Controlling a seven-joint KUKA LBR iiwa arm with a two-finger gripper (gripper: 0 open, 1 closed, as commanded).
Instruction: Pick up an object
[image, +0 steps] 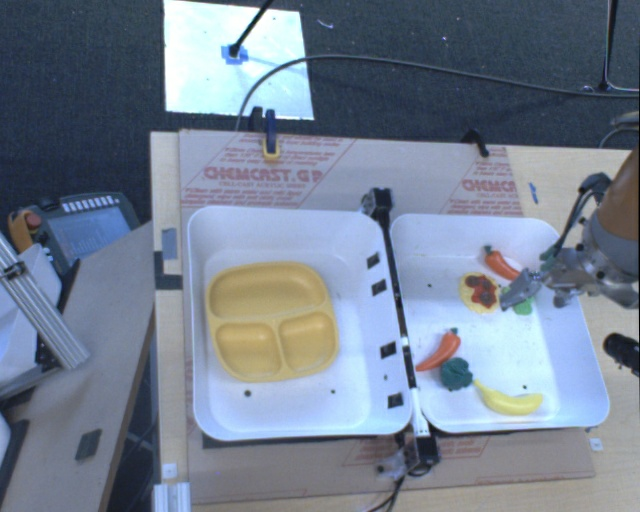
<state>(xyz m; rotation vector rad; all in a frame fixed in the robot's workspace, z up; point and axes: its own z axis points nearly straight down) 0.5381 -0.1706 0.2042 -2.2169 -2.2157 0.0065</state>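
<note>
My gripper (522, 291) reaches in from the right and hangs low over the right bin (560, 350), near its upper middle. Just left of its tip lies a small yellow and red pizza slice (478, 291). A small green piece (523, 306) shows right under the tip; whether it is held I cannot tell. An orange carrot (499, 262) lies just up and left of the gripper. Nearer the front of the bin lie a red chili pepper (439, 350), a green broccoli (456, 374) and a yellow banana (510, 401).
The left bin (230, 225) holds a yellow divided plate (270, 320). A black divider (390, 300) runs between the bins. Cardboard (340, 170) lies beneath both bins. A teach pendant (85, 225) and a metal rail (40, 310) sit at the far left.
</note>
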